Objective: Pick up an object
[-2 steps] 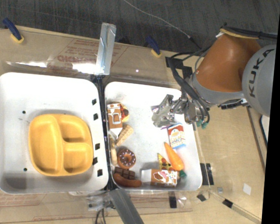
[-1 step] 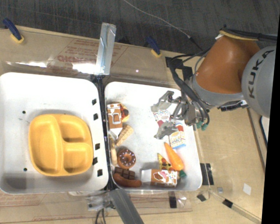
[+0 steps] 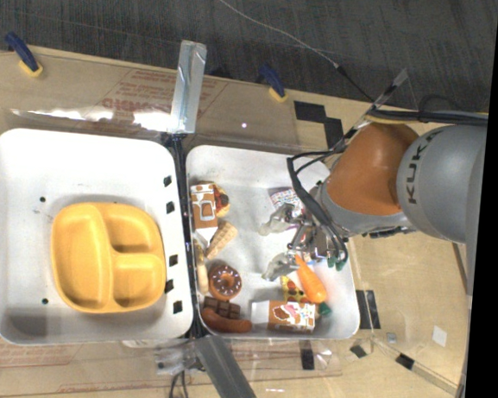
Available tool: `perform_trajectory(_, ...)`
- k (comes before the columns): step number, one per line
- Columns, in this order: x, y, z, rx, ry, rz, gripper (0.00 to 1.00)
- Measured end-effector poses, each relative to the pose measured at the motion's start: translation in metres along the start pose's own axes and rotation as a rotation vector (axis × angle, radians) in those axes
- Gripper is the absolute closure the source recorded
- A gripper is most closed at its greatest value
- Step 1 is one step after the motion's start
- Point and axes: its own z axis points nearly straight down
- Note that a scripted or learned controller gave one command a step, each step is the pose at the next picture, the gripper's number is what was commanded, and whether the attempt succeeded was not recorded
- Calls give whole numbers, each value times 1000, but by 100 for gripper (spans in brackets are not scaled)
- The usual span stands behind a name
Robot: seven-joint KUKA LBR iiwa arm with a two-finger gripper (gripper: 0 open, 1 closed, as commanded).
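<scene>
Where the arm (image 3: 407,177) reaches in, its bulk hides part of the right bin (image 3: 252,164). The gripper (image 3: 278,242) hangs over that bin with fingers spread, nothing between them. A carrot (image 3: 309,282) lies just beside it, a bottle (image 3: 289,315) and donut (image 3: 224,280) near. "KUKA" shows on the arm.

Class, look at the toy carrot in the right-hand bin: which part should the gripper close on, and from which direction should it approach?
Grip the carrot across its thick orange middle, coming straight down from above. It lies flat and slanted, tapering toward one end, so the middle probably gives the widest hold. The gripper should close across its narrow width, minding the bottle just beside it.
</scene>
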Motion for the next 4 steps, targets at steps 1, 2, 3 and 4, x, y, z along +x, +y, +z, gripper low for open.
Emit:
perform_trajectory(1,-86,3,-167,4,-22,108,0)
perform_trajectory(2,-74,-15,10,2,-10,9,0)
perform_trajectory(3,3,-6,10,1,-10,169,0)
perform_trajectory(4,58,-5,8,1,-20,173,0)
